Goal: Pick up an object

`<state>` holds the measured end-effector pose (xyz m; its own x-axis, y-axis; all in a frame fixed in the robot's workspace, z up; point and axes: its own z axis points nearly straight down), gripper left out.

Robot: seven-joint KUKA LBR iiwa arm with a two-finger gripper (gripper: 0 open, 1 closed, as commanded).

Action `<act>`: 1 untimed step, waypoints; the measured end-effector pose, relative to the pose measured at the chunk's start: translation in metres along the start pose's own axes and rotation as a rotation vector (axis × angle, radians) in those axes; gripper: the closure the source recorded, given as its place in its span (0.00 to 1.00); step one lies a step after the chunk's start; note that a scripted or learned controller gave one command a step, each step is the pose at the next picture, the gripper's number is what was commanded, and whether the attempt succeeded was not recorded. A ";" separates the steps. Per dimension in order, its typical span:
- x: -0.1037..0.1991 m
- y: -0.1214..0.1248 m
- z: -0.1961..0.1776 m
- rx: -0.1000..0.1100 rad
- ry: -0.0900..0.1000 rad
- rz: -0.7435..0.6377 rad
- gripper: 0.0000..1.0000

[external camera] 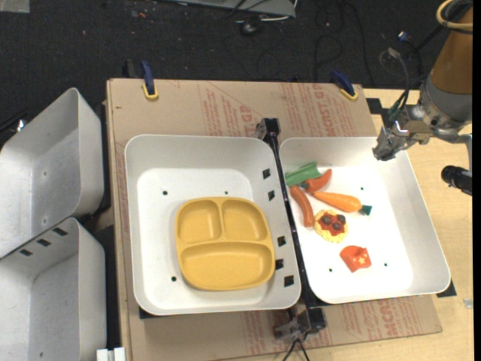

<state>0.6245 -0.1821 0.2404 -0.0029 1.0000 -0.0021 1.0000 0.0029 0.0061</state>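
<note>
The gripper (385, 150) hangs over the far right corner of the right bin (421, 232) — whether it is parted or closed cannot be told. Toy food lies in that bin's left half: a carrot (340, 200), a sausage (303, 205), a chilli (319, 180), a small pizza (331, 225), a red piece (356, 258). The left bin (150, 164) holds a yellow divided plate (224, 243).

Faint red lettering on board (225, 100) under bins, unreadable
</note>
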 end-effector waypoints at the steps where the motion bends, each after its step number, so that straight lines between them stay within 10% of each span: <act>1: 0.056 -0.016 0.010 0.008 0.004 -0.004 1.00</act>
<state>0.6080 -0.1263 0.2305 -0.0068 1.0000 0.0016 1.0000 0.0068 -0.0019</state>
